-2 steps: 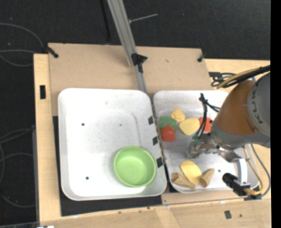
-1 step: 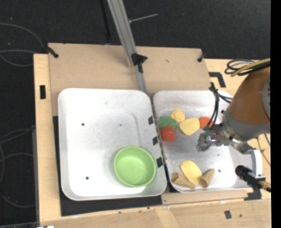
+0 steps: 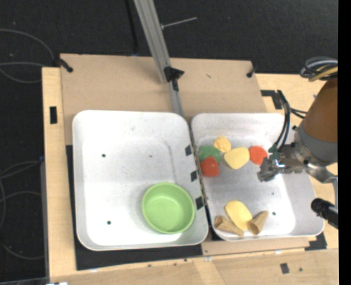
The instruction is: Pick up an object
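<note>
The right bin (image 3: 282,215) holds a cluster of toy food near its left wall: a yellow piece (image 3: 222,143), a larger yellow piece (image 3: 237,158), a green piece (image 3: 208,152), a red piece (image 3: 210,167) and an orange-red piece (image 3: 258,154). Near the bin's front lie a yellow item (image 3: 237,212) and two tan cone shapes (image 3: 258,221). My gripper (image 3: 269,171) hangs over the right bin, just right of and below the orange-red piece. Nothing shows between its fingers.
The left bin (image 3: 116,153) holds a green bowl (image 3: 168,207) near its front right corner. A metal pole (image 3: 154,37) slants up from between the bins. Cables (image 3: 285,120) run along the right bin's far right corner.
</note>
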You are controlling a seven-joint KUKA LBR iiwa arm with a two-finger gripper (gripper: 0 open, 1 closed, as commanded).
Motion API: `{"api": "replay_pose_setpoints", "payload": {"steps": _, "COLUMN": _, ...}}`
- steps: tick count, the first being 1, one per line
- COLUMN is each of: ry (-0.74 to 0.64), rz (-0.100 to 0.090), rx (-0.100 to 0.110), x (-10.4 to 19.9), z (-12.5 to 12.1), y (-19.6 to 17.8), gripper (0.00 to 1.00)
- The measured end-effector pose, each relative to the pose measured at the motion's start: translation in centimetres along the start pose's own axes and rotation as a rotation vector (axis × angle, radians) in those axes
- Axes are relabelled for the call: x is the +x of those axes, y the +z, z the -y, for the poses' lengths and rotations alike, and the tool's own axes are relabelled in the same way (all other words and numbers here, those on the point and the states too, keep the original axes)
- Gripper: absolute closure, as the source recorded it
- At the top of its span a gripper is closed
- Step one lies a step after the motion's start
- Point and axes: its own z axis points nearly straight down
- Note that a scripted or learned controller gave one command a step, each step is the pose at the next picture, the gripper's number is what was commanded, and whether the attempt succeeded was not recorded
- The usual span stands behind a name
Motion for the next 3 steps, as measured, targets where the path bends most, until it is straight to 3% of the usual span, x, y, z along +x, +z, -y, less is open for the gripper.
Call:
{"api": "replay_pose_setpoints", "payload": {"steps": 1, "ry": -0.001, "rz": 0.000, "rx": 0.000, "x": -0.1, "z": -0.3, "y": -5.1, "gripper": 1.00}}
{"api": "replay_pose_setpoints", "payload": {"steps": 3, "ry": -0.005, "rz": -0.003, "rx": 0.007, "x": 10.0, "z": -0.5, "y": -3.8, "gripper": 1.00}}
